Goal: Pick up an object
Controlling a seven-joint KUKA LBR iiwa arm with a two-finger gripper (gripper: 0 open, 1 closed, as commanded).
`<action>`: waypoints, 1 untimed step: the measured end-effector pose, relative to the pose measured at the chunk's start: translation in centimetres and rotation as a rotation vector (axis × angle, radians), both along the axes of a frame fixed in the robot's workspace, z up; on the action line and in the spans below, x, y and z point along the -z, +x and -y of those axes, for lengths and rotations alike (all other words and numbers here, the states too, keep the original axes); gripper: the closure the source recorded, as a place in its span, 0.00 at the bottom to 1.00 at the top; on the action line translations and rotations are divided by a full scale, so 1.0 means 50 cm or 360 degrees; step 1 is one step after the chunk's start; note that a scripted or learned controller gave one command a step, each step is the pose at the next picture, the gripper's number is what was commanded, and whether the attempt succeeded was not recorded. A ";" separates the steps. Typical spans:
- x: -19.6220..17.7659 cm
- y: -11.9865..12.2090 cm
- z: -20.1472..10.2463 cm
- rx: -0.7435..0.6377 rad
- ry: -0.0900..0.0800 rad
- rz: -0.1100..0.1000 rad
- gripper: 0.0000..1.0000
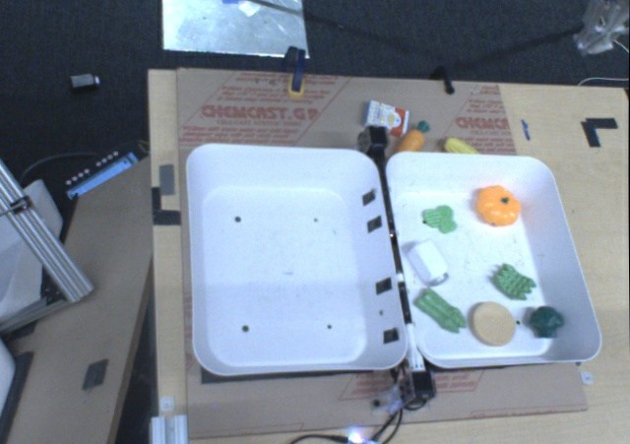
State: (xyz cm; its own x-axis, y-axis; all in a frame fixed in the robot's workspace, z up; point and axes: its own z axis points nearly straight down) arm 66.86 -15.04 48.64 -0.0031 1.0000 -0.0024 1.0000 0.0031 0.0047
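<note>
Two white bins are seen from above. In the right bin (566, 235), an orange pumpkin (497, 206) lies at one o'clock, a tan disc (492, 324) at five. Jaw state cannot be told. Closely packed toys could be nudged, spoiling a grasp.

Two bins are sitting side by side; the right bin (566, 235) is holding a pumpkin (497, 206) far, a disc (492, 324) near (just left of a dark lump (546, 320)), and a block (427, 262) left.

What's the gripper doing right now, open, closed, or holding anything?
Gripper: cannot be told from this camera view.
</note>
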 end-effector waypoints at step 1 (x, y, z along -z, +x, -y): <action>-0.028 0.000 -0.007 0.0000 0.0000 0.0000 1.00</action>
